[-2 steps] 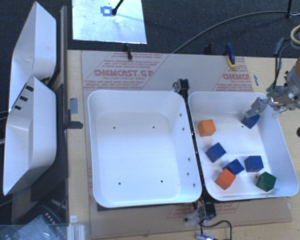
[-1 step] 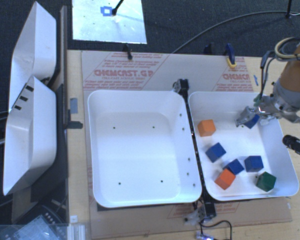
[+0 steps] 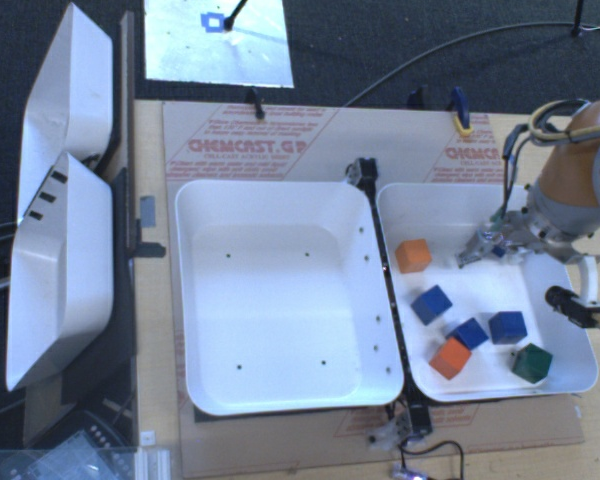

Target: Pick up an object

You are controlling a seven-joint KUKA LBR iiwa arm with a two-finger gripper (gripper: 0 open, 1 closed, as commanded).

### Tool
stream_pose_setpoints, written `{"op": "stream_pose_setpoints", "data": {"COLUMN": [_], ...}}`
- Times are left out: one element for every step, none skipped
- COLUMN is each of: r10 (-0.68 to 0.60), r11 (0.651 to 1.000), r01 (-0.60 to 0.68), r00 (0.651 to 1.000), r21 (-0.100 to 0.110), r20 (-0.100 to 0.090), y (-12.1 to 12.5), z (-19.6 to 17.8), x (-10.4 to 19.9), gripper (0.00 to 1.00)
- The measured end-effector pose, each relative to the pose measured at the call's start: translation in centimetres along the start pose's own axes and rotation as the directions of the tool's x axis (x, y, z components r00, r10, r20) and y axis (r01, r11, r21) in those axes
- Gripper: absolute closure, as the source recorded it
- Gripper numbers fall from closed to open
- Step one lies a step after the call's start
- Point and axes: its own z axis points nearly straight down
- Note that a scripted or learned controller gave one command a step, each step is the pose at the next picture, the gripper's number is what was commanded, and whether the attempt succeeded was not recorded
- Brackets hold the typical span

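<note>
The right bin point(image 3: 400, 203) holds several cubes. An orange cube point(image 3: 413, 256) lies near its left wall, and a blue cube point(image 3: 432, 303) sits below it. Two more blue cubes point(image 3: 469, 333) point(image 3: 507, 326), another orange cube point(image 3: 450, 357) and a dark green cube point(image 3: 531, 362) are grouped toward the front. My gripper point(image 3: 478, 250) reaches in from the right, low over the bin's upper middle. It is a short way right of the upper orange cube and apart from it. Nothing shows in its grasp.
The left bin point(image 3: 195, 298) stands beside the right one, their walls meeting along a dark divider point(image 3: 380, 268). The arm's orange band point(image 3: 580, 168) and a black fitting point(image 3: 570, 306) overhang the right bin's right edge. Blue clamps point(image 3: 460, 108) hold the board at the back.
</note>
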Motion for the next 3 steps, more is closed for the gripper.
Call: {"op": "stream_pose_setpoints", "data": {"r10": [0.000, -0.001, 0.000], "r11": [1.000, 1.000, 1.000], "r01": [0.000, 0.001, 0.000], "r00": [1.000, 1.000, 1.000], "r21": [-0.006, -0.008, -0.009], "r20": [0.002, 0.002, 0.003], "y": [0.2, -0.1, -0.2], "z": [-1.4, -5.9, -11.9], "x": [-0.1, 0.5, -0.3], "gripper": [1.00, 1.00, 1.00]}}
